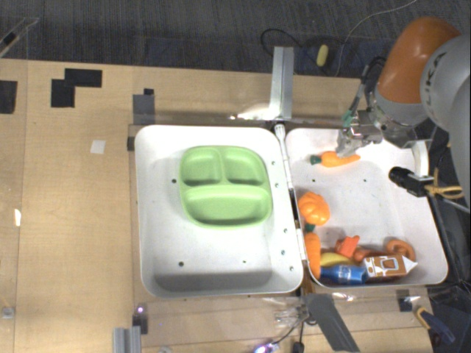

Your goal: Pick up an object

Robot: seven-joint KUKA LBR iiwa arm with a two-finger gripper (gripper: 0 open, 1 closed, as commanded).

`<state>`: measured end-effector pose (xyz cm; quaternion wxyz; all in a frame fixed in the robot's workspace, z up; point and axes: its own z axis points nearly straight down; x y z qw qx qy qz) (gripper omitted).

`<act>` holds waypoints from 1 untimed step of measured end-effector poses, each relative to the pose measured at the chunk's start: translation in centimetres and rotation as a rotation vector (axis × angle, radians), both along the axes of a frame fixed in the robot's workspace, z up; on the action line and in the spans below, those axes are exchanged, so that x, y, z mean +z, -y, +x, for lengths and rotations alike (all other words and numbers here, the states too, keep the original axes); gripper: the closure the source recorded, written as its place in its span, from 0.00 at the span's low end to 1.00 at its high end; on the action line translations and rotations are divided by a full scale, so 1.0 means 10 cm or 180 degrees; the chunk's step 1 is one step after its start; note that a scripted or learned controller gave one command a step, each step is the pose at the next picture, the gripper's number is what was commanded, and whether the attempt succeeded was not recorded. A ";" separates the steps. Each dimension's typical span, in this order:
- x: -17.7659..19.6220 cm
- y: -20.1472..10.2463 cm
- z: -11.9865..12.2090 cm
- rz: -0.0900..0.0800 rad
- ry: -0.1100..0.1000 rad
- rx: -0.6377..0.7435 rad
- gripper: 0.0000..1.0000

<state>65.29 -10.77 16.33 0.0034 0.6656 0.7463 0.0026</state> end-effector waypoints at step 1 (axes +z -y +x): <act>0.00 0.00 0.00 0.0000 -0.0001 0.0000 0.00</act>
